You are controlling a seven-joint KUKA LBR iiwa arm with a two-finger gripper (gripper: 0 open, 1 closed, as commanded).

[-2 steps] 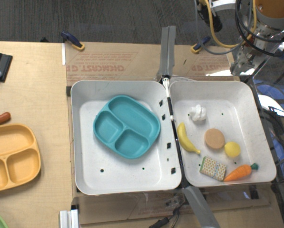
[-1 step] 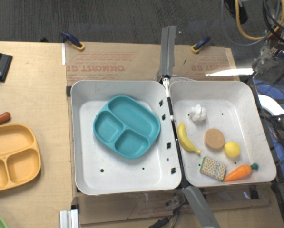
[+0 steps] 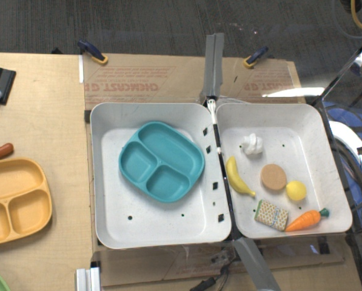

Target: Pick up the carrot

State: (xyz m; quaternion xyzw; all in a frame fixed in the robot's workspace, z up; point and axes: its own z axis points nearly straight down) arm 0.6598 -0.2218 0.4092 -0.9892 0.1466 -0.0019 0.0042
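Observation:
An orange carrot [image 3: 304, 220] with a green top lies at the front right corner of the right bin [image 3: 314, 121], its green end pointing right. Just left of it sits a patterned cracker-like block [image 3: 271, 215], and a lemon [image 3: 296, 191] rests just behind it.
The right bin also holds a banana [image 3: 237, 177], a round tan biscuit [image 3: 273, 177] and a small white lump [image 3: 251, 143]. A teal divided plate [image 3: 162, 161] lies in the left bin [image 3: 102, 180]. A yellow tray [image 3: 14, 201] sits on the bench at the far left.

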